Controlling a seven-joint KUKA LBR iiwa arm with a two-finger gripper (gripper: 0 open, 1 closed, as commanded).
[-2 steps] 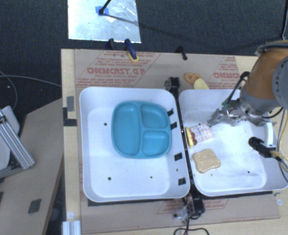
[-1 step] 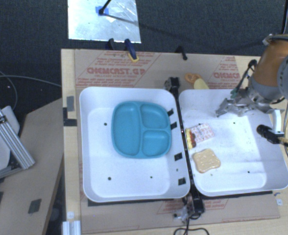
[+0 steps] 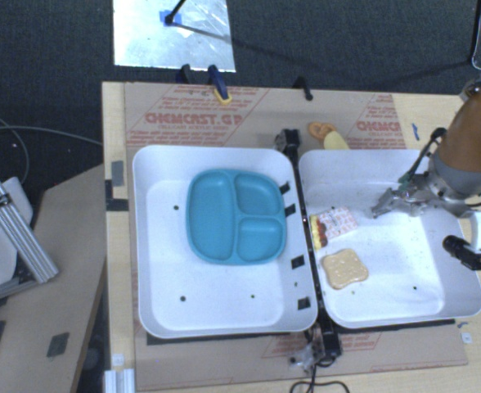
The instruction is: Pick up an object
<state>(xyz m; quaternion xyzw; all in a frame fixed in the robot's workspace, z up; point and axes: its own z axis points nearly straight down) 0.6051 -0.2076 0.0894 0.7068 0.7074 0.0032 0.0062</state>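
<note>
The right bin [image 3: 412, 301] holds two things. A red and white snack packet [image 3: 333, 223] lies by its left wall, and a slice of toast [image 3: 343, 268] lies just below the packet. My gripper [image 3: 381, 207] hangs over the middle of this bin, up and to the right of the packet, and points left toward it. A gap of bare bin floor separates it from the packet, and I see nothing in it. The grey arm with its orange band [image 3: 476, 129] comes in from the right.
A blue divided plate [image 3: 236, 217] lies in the left bin [image 3: 167, 301]. A yellow and orange toy food piece [image 3: 329, 136] rests on the cardboard behind the bins. A black divider with clips [image 3: 302, 219] runs between the bins.
</note>
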